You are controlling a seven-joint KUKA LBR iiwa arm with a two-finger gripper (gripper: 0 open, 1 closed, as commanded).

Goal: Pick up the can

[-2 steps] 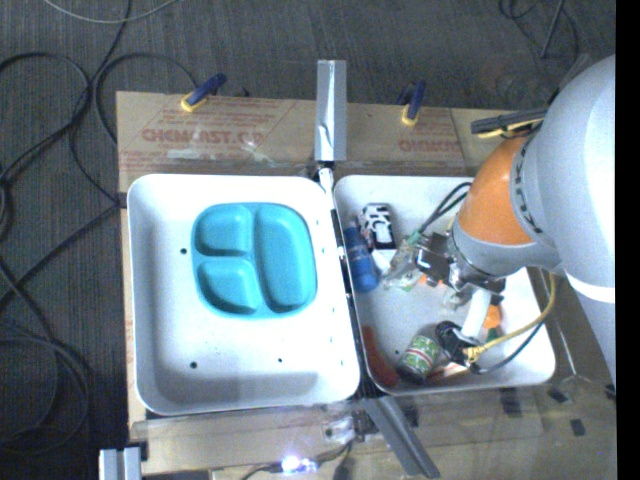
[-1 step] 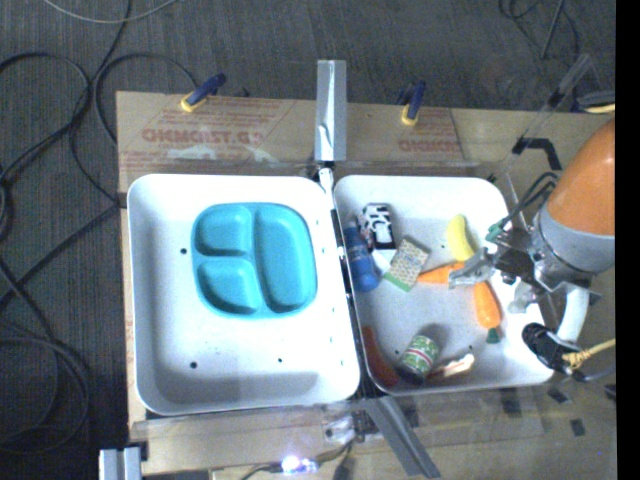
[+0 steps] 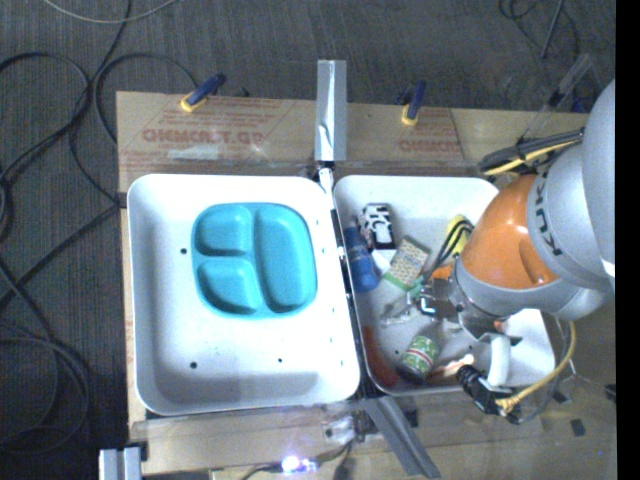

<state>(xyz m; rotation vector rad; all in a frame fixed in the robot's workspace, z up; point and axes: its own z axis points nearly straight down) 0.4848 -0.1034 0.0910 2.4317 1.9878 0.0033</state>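
Can (image 3: 421, 353) just below-left of end effector (image 3: 437, 301).

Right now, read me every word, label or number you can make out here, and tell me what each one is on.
"KUK": black letters on the arm's orange band, cut off by the grey casing.
Red print on the cardboard behind the bins: reversed and faint, not readable.
Can label: too small to read.
Black-and-white pack: print blurred.
Green-edged packet: print blurred.
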